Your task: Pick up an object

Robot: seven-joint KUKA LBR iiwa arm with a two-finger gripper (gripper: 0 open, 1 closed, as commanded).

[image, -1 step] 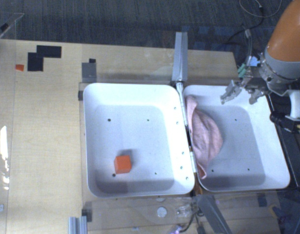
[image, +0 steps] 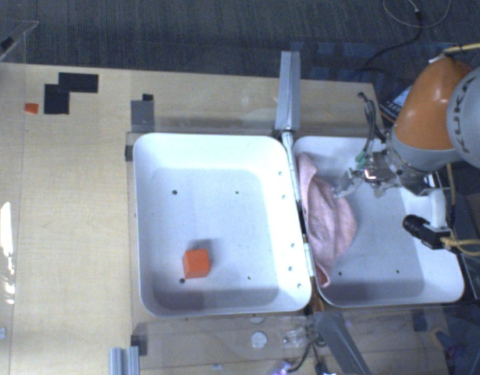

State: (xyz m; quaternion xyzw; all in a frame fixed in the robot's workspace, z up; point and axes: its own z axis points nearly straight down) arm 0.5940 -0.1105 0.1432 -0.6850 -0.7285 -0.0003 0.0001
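Two shallow white plastic bins sat side by side on the pale wooden desk (image: 68,233), separated by a grey metal divider bar (image: 289,92) that ran up beyond their far edges. The left bin (image: 146,209) held one thing only: a small orange cube (image: 197,263), resting on the floor near the front-left corner, well apart from every wall. The right bin (image: 396,280) held one pink crumpled cloth (image: 327,217), bunched along the bin's left wall, next to the divider between the bins.

One grey arm with an orange band (image: 427,108) above the wrist reached in from the right, over the right bin's far half. Its hand (image: 357,180) hung just beside the upper right edge of the pink cloth, close enough that the tips seemed to meet the fabric, though contact could not be confirmed. Whether the fingers were spread or pressed together could not be told; the small metal parts blurred together at that spot. Nothing was visibly pinched between them.

On the desk at far left lay two black blocks (image: 68,91) set in a stepped shape, with one small orange square (image: 31,108) just beside them. One black cable (image: 411,10) looped over the dark carpet at the top right.
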